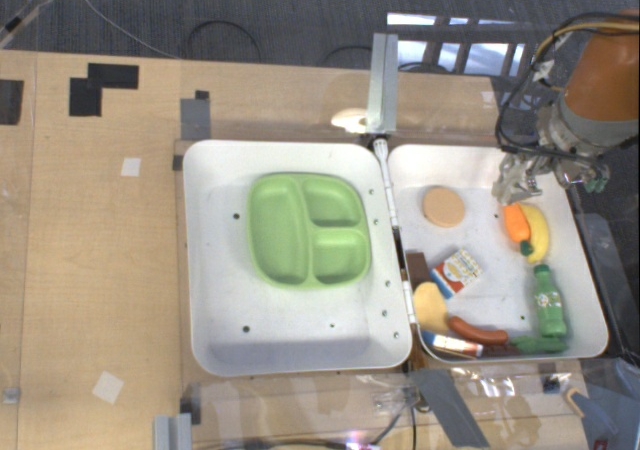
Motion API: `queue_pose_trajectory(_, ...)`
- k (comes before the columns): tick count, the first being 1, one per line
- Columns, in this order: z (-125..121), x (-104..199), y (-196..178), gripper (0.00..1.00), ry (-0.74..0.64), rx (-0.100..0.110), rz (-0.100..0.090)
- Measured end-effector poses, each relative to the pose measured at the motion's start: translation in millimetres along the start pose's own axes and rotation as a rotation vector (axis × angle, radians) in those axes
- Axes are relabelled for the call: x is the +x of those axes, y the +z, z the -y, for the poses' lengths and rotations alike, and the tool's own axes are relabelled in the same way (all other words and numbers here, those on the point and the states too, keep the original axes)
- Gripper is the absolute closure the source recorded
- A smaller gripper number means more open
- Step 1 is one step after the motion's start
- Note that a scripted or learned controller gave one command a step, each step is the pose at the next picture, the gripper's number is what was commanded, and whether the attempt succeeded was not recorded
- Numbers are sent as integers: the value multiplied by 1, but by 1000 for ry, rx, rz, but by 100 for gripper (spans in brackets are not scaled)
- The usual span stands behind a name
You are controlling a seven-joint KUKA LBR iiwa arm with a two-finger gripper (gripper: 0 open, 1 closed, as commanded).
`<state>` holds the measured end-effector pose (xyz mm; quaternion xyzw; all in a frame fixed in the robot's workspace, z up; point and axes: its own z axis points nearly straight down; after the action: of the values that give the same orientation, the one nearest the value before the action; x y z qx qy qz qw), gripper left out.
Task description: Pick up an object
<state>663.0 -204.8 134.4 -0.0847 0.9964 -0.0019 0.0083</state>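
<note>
Two shallow white bins side by side on a wooden bench (pixel 90 268). In the left bin (pixel 215 338), a green divided plate (pixel 305 228), lying flat near the middle, with one long compartment on its left and two smaller ones on its right.

In the right bin (pixel 590 323), a scatter of toy food. Near the upper middle, a round tan cookie (pixel 443 207), apart from the rest. Toward the right wall, an orange carrot (pixel 515 223) touching a yellow banana (pixel 537 233) just to its right. Below those, a green bottle (pixel 547 303), lying along the right side. Near the centre, a small red and white packet (pixel 458 272), tilted. At the lower left, a yellow piece (pixel 430 306) beside a brown sausage (pixel 478 330), and under them a red and white tube (pixel 452 345) against the front wall. At the lower right corner, a dark green item (pixel 540 344), too indistinct to name.

Grey arm (pixel 600 88) with orange band entering from the right, above the far right corner of the right bin. Pincer (pixel 520 181) pointing down just above the carrot and banana, close to the carrot's top end. Cannot tell whether open or closed; nothing seen gripped.
</note>
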Motion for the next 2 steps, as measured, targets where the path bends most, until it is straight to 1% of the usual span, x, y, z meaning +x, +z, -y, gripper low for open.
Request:
queue_pose_trajectory(1,0,0,1,0,0,-1,-1)
queue_pose_trajectory(2,-9,17,46,0,-48,-2,-5)
